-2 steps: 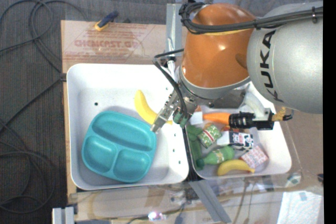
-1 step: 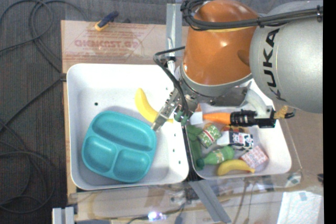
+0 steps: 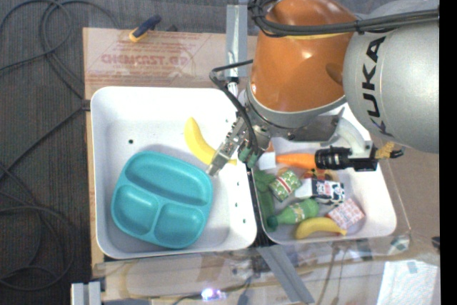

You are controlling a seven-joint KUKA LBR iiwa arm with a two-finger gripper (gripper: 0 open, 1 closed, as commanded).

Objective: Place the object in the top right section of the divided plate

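Gripper (image 3: 223,157) hung over the left bin's (image 3: 107,111) right edge, beside the plate's (image 3: 163,200) top right section; whether it was spread or pressed together could not be told. Yellow banana (image 3: 198,141) lay just beside it on the bin floor, apparently not yet placed.

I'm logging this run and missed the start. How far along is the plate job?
Done: nothing lies in the teal divided plate so far. In hand: the tool is by the banana in the left bin, just past the plate's top right section. Whether it grips the banana I cannot tell. Left: getting the banana into that section.
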